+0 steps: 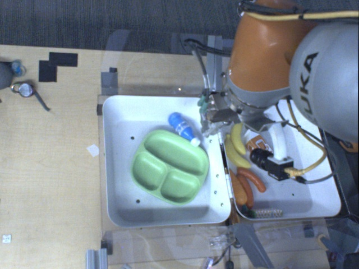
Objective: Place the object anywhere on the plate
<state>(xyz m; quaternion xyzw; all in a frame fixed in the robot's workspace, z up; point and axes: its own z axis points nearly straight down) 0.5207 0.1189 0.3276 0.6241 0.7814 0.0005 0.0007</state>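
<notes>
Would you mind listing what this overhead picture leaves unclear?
- End effector: finger state hidden by the arm's wrist above it.
- Blue bottle: whether it is gripped or merely resting on the green plate.
- Right bin: mostly covered by the arm; banana partly hidden.

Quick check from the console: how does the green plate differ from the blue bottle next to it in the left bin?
The green plate is broad, flat and split into three compartments; the blue bottle is small, narrow and rounded. The plate sits in the middle of the left bin; the bottle lies on its side at the plate's upper rim, its white cap toward the bin divider, just below the claw. Both are in the same white bin.
</notes>
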